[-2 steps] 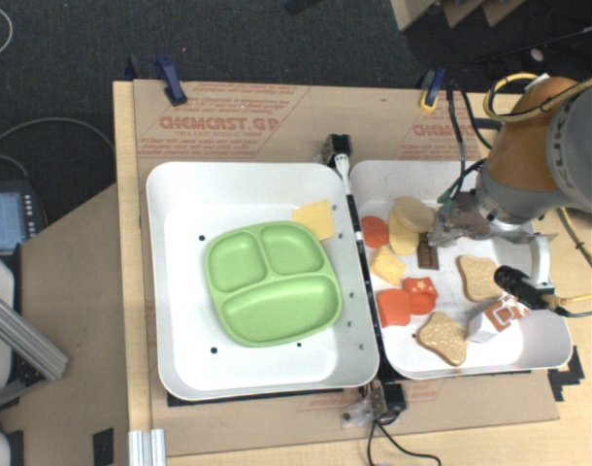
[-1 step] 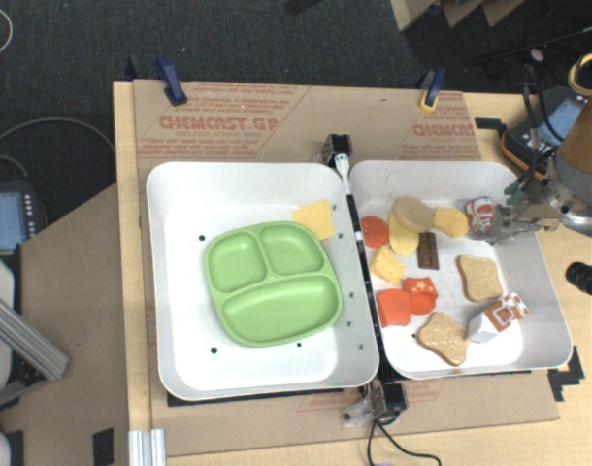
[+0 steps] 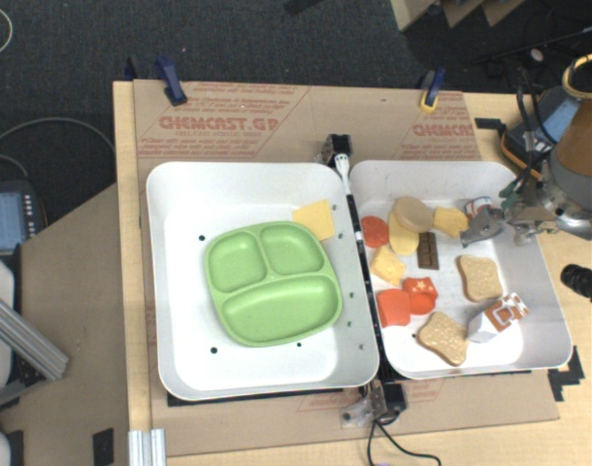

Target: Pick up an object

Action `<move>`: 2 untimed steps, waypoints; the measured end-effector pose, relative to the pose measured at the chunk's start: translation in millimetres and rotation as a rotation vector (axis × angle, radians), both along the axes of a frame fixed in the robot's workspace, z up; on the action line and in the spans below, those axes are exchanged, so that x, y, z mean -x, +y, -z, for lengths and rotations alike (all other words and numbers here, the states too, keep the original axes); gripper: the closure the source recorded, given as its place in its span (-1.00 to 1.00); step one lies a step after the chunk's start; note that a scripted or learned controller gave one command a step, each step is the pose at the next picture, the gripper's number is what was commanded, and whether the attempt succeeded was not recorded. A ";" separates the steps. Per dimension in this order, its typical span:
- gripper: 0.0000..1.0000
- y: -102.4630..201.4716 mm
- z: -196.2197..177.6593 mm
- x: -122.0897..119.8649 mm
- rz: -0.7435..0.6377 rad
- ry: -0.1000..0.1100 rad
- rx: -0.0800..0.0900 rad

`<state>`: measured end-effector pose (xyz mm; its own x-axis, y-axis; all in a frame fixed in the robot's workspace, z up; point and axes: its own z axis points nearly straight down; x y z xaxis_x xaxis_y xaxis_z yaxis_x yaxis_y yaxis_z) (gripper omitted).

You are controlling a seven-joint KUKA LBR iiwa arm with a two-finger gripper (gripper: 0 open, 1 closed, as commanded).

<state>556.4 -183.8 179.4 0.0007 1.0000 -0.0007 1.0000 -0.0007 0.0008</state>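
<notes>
Looking down at a slant from the camera view on a bench [image 3: 277, 115] topped with brown printed board, bearing two shallow white bins side by side.

Left bin [image 3: 170, 260]: holds one green divided plate [image 3: 273, 282] with three compartments, lying flat near the middle; one yellow cheese wedge [image 3: 315, 218] just beyond the plate's far right corner, close to the wall shared with the other bin.

Right bin [image 3: 539, 309]: holds a cluster of toy food. Far row: red tomato slice [image 3: 375, 231], tan round bread piece [image 3: 411, 223], yellow piece [image 3: 450, 221]. Middle: yellow cheese chunk [image 3: 387, 265], dark brown chocolate bar [image 3: 428, 250] standing between the bread piece and a toast slice [image 3: 481, 279]. Near row: orange-red blocks [image 3: 406, 302], second toast slice [image 3: 442, 338], small red-and-white carton [image 3: 508, 311] beside a grey scrap.

Gripper [image 3: 485, 223]: grey, entering from the right, low over the right bin's far right part, tips just beside the yellow piece and above the upper toast slice. Cannot tell how far apart the tips stand, nor whether anything sits between them.

Blue clamps [image 3: 170, 81] fixed at the board's far edge.
</notes>
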 end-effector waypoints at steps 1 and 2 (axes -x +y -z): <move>-1.00 -8.6 71.2 -59.5 -0.001 -0.021 0.007; -1.00 -16.9 75.4 -75.7 -0.002 -0.024 0.010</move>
<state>632.1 -200.7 104.0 -0.0013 0.9999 -0.0110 0.9997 0.0015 0.0250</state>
